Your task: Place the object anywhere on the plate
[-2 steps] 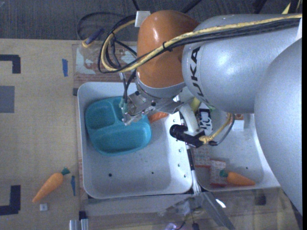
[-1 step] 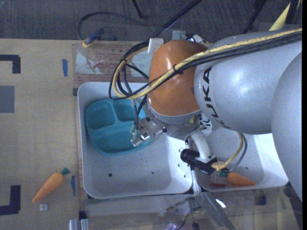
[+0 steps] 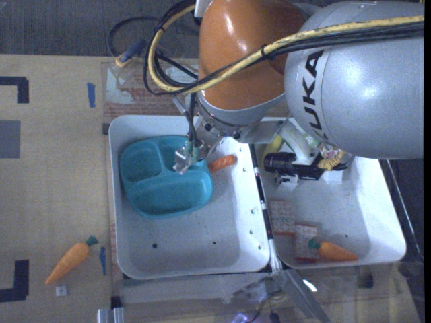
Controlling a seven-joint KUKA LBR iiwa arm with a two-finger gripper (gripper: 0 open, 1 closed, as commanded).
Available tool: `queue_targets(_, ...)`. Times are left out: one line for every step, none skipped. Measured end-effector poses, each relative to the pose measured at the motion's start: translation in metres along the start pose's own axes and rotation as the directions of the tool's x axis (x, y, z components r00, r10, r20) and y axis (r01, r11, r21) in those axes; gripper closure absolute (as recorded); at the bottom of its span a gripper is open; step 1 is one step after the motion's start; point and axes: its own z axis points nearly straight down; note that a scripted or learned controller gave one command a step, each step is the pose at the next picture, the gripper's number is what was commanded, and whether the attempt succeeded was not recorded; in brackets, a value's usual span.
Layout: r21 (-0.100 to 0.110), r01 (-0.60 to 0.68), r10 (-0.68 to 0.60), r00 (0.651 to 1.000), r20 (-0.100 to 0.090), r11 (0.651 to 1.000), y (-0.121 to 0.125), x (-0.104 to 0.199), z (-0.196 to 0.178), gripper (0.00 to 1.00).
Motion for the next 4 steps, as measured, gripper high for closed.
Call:
queue_targets(0.002,0.121,-0.121,0.993,-0.002,0.993,0.017,-0.003,0.038,1.00)
queue_targets(-0.017,0.225,-0.225,0.974,0.012,0.974,0.015,0.008,0.196,1.00)
queue_targets(-0.001,0.362,-0.362,0.932,0.000,0.932,-0.016,0.024,0.079,1.00)
queue_targets(-0.002,0.504,-0.504,0.864,0.001,0.864,-0.001,0.025,0.091,1.00)
